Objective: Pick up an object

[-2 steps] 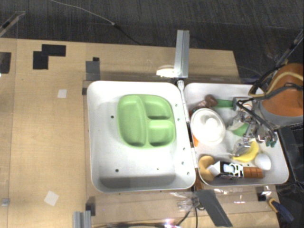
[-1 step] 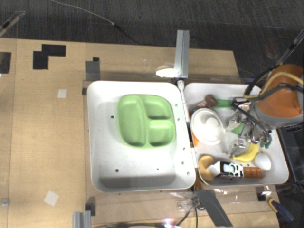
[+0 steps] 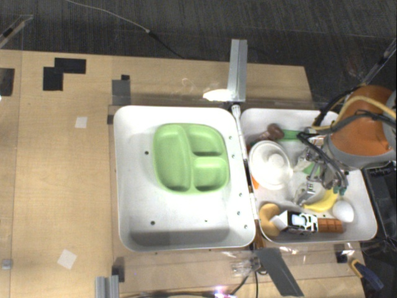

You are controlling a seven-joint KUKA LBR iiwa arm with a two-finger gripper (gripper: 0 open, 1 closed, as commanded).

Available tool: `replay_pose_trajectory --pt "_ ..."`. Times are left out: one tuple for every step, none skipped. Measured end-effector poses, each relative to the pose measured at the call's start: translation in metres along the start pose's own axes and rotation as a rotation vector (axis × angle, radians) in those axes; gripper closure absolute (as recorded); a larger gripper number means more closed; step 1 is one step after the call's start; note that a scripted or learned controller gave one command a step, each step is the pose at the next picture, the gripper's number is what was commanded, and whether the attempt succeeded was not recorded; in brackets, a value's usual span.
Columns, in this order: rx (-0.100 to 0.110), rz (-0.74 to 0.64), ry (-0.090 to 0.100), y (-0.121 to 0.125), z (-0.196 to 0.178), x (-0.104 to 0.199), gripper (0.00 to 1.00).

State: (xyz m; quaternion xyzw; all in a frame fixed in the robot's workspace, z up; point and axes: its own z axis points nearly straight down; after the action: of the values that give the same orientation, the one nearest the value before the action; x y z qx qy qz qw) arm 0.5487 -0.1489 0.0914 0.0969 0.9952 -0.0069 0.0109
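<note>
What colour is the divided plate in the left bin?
Light green, clear in the camera view: divided plate.

a green divided tray (image 3: 189,157) lies in the left bin (image 3: 133,228) before me. both bins sit on the wooden tabletop (image 3: 56,185). a cable (image 3: 93,8) trails across the dark floor.

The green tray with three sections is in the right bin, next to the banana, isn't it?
Not quite. The camera view shows the green tray with three sections lying in the left bin, alone. The banana is in the right bin, under the gripper.
</note>
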Motion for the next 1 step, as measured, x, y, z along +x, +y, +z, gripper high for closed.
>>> replay_pose_trajectory --pt "-0.01 0.125 0.003 -0.0481 0.0 0.0343 0.0"
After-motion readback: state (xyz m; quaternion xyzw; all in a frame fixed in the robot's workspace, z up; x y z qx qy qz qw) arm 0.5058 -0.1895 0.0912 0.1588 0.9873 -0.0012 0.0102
